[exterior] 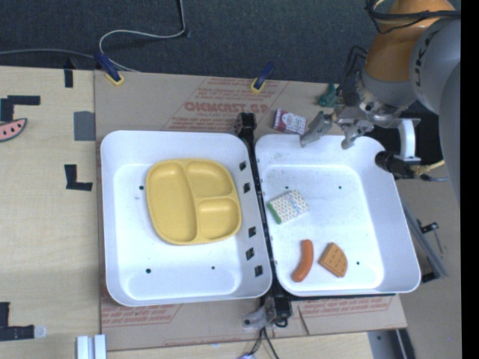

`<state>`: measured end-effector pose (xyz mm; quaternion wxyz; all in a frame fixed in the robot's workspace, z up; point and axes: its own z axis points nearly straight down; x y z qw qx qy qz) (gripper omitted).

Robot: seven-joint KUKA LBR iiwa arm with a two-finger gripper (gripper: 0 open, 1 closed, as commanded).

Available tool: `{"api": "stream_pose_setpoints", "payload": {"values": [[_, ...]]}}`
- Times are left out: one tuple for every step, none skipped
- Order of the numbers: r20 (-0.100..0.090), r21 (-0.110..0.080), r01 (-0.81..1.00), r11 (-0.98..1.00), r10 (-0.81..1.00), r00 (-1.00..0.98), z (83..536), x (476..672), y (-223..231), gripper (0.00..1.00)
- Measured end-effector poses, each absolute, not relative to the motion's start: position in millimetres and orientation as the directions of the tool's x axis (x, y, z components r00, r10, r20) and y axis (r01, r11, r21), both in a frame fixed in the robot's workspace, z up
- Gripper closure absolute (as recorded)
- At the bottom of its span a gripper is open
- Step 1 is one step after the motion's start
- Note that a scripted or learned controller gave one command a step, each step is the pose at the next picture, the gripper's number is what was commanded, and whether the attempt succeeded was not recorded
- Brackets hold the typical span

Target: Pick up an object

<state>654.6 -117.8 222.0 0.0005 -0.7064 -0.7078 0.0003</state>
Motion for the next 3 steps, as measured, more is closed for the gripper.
{"api": "stream_pose_setpoints", "payload": {"values": [[0.0, 0.001, 1.0, 0.002, 1.0, -0.002, 85.8, 646.3, -112.8, 0.0], [-0.001, 0.002, 1.0, 0.0, 1.0, 0.0, 86.1, 583.7, -101.4, 0.0], [-0.002, 0.006, 1.0, 0.001, 1.0, -0.001, 86.6, 547.8, -96.4, 0.0]]}}
